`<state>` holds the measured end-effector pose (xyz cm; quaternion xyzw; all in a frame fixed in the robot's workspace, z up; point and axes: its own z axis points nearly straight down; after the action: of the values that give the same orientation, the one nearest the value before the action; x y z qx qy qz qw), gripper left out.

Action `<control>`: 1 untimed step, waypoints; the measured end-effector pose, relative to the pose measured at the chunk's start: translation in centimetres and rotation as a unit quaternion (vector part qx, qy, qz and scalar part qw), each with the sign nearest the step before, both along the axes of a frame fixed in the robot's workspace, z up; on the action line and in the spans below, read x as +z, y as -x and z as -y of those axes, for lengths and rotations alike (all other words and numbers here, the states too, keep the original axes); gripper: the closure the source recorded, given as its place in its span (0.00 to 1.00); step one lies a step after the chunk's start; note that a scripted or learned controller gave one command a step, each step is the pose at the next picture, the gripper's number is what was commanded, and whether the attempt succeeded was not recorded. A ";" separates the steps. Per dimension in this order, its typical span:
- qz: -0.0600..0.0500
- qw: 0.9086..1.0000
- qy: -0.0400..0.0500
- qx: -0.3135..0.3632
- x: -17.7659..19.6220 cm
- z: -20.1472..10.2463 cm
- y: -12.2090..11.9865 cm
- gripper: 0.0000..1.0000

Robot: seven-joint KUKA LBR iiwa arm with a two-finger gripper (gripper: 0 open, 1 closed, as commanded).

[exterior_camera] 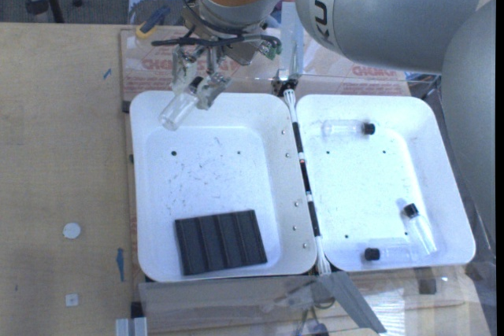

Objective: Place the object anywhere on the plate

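- A clear plastic vial [178,111] is seen pinched at its upper end between the fingers of the two-finger hand [198,85], over the far-left corner of the left white bin [150,248].
- Its long axis is tilted, free end pointed down-left toward the bin's rim.
- A dark grey ribbed plate [220,241] is laid flat at that bin's near side, well apart from the vial.
- Three more clear vials with black caps are scattered in the right white bin [354,248].

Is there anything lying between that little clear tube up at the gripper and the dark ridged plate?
Nothing visible. The clear tube is at the gripper over the left bin's far corner; only bare white floor separates it from the dark plate.
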<state>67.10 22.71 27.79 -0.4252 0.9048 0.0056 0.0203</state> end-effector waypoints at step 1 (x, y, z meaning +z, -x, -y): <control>-0.011 0.999 0.012 0.048 -1.0 0.8 0.4 1.00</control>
<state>66.71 21.90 26.77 -0.4684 0.8835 0.0005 0.0050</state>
